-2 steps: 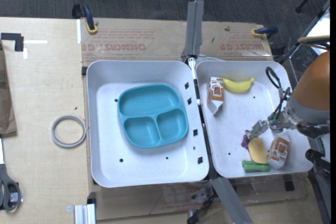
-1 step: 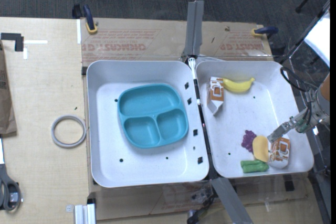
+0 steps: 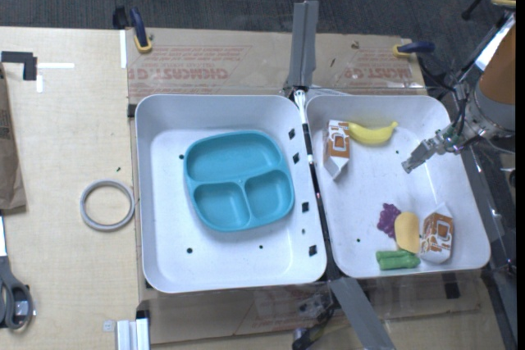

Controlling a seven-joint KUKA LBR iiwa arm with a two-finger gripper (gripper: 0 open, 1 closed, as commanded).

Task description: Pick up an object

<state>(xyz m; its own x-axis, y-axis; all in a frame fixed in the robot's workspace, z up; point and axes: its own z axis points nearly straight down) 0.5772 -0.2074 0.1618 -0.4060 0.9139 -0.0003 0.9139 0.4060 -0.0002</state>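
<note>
Even, fairly bright overhead light falls on the tabletop [image 3: 66,119], with no hard glare. The two white bins [image 3: 156,201] read slightly bluish, and soft shadows collect along their inner walls. The floor beyond the tabletop's far edge is dim. Focus is moderately sharp; small print on the cartons [image 3: 437,236] stays unreadable, and the gripper [image 3: 420,155] looks slightly smeared.

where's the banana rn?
The banana lies in the right bin, near its far wall, just right of the small carton by the divider.
</note>
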